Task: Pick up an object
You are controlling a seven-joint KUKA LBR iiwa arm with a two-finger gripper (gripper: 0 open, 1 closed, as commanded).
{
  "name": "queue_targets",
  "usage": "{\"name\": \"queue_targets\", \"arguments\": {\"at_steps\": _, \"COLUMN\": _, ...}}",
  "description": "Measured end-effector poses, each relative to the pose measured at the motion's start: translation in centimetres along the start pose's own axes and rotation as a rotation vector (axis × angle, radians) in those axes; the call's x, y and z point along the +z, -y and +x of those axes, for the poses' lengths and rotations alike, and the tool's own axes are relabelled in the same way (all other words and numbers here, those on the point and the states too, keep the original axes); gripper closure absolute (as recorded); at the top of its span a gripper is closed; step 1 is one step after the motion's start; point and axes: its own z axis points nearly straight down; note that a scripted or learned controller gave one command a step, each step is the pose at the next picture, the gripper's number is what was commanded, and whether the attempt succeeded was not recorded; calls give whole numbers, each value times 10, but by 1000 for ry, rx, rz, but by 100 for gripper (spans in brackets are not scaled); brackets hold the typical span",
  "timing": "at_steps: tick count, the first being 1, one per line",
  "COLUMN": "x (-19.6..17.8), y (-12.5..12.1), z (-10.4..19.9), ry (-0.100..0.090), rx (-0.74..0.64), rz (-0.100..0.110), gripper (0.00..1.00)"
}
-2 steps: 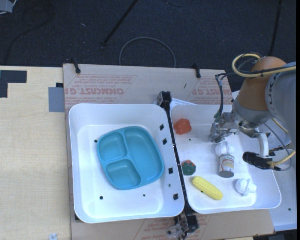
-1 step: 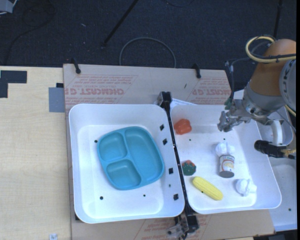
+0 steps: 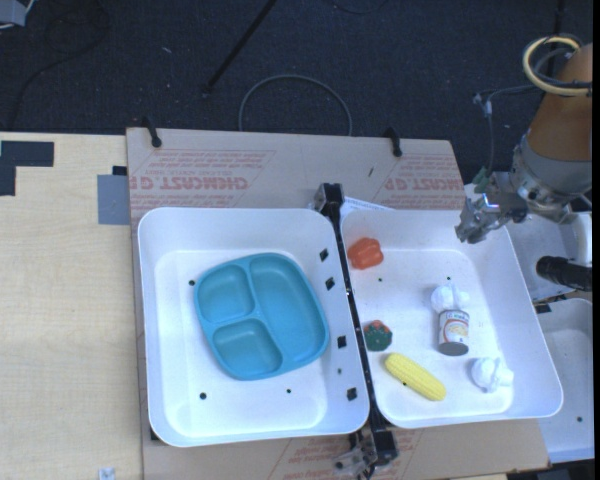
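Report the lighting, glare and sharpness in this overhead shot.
Camera view: even, soft lighting with faint shadows under the blue tray; the right bin is nearly blown out, so the white objects blend into it; the dark floor is underexposed; the whole frame is slightly soft, and the gripper is blurry.

My own arm (image 3: pixel 558 118) is running out past the picture's right edge, so I am losing most of it. My pincer (image 3: pixel 477 220) is hanging over the right bin's (image 3: pixel 525 298) far right corner, too small and dark for reading its tips. The label on the little bottle (image 3: pixel 453 328) is blurring beyond reading. The white lump (image 3: pixel 491 373) near that bin's near right corner is staying too vague to name.
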Motion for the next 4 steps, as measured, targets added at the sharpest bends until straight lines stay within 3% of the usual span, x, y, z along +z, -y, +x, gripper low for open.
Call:
{"name": "queue_targets", "arguments": {"at_steps": 1, "x": -48, "y": -1, "z": -1, "ry": -1, "rx": 1, "rz": 1, "gripper": 100}}
{"name": "queue_targets", "arguments": {"at_steps": 4, "x": -41, "y": 22, "z": 141, "ry": -4, "rx": -1, "rz": 9, "gripper": 100}}
